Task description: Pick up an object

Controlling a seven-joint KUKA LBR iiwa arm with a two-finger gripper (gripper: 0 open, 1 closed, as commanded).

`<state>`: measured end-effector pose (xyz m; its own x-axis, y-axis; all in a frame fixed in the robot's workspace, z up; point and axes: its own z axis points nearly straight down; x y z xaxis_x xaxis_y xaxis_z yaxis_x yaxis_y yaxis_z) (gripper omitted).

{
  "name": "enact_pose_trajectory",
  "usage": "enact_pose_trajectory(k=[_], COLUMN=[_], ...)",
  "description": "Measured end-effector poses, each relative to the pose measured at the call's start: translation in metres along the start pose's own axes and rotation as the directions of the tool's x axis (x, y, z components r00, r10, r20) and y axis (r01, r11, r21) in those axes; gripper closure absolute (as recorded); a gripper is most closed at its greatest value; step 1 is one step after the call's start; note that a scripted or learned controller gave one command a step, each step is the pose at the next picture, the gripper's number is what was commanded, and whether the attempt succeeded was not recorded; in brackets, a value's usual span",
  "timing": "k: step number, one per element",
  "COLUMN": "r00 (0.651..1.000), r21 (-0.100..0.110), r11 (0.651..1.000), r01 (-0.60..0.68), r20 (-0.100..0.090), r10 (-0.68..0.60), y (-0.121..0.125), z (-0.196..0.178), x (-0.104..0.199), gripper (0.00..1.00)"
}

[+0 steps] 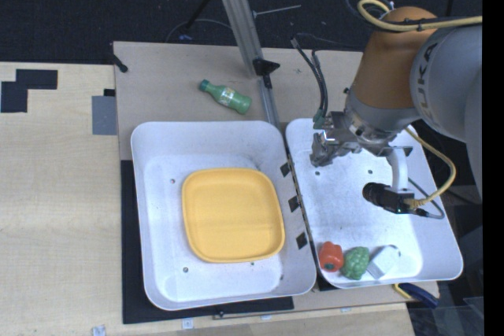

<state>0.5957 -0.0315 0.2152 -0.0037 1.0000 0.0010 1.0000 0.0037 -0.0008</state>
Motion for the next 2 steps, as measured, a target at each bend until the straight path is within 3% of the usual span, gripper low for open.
enact_pose_trajectory(k=[2], r00=[1.0], r21=[-0.001], r11=[1.0], r01=[0.0], r20=[0.0], r10=[0.0], y=[-0.013], z=[-0.024], x=[0.111], gripper=[1.0])
